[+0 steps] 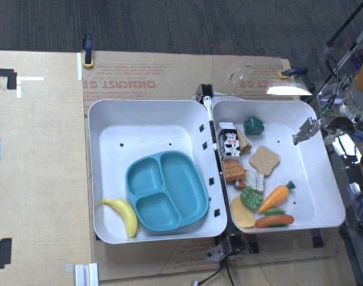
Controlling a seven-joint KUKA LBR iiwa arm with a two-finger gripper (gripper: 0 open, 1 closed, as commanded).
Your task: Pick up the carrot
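Pincer (304,131) at the right bin's (324,177) far right edge; finger spacing cannot be told, nothing seen held. Arm enters from the right, above the rim. One carrot (274,196) lies left of and below the pincer, well apart, beside one sausage (274,221).

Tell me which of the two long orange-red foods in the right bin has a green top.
The carrot: orange, tapered, lying at a slant with green leaves at its upper right end. The red sausage just below it lies flat and has no green.
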